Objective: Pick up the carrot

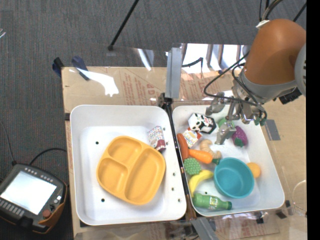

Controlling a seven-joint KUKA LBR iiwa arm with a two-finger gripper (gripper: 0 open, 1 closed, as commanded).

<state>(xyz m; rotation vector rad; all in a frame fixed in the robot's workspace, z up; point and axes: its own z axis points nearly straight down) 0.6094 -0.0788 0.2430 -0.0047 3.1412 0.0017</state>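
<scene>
The green bottle lies at the right bin's front edge. Behind it, the carrot rests beside the teal bowl. The end effector hovers above, fingers apart, gripping nothing.

The scene is brightly and evenly lit, apparently from above. A clear sheet behind the bins throws white glare patches. The white bins look slightly washed out, with soft, short shadows under the yellow plate and blue bowl. Focus is fair, though small toys look a little soft.
</scene>
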